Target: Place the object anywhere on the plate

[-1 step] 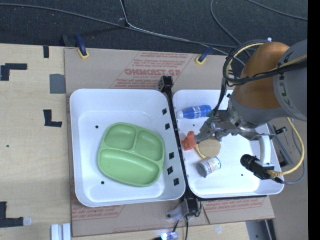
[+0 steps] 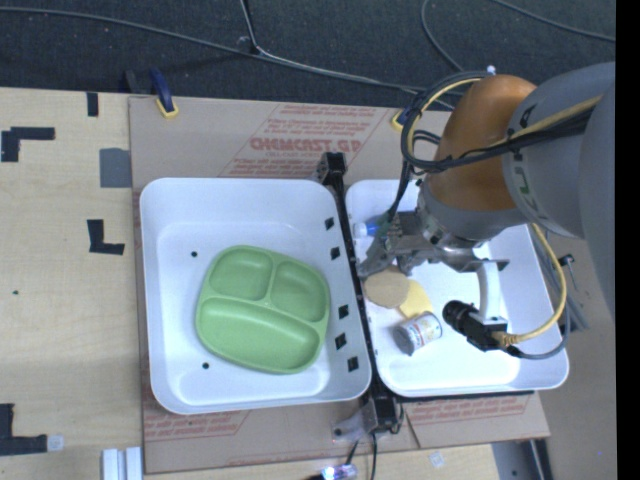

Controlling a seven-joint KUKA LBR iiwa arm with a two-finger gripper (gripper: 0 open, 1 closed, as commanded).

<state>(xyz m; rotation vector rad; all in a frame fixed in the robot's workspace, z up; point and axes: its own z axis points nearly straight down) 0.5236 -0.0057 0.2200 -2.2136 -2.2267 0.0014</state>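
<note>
A green divided plate (image 2: 264,308) lies in the left white bin (image 2: 170,218). In the right bin (image 2: 540,368) a tan, flat roundish object (image 2: 386,290) rests beside a yellow piece (image 2: 418,299), and a small silver can (image 2: 417,332) lies on its side in front of them. My gripper (image 2: 392,250) hangs low over the left part of the right bin, just above and behind the tan object. A small blue item (image 2: 366,228) sits near the bin's left wall, partly hidden by the gripper. The arm's wrist hides the fingers.
A black divider strip (image 2: 345,268) runs between the two bins. The arm's orange band (image 2: 480,148) and grey body cover the back right of the right bin. A yellow cable (image 2: 545,328) loops over that bin's right side. Cardboard lies under the bins.
</note>
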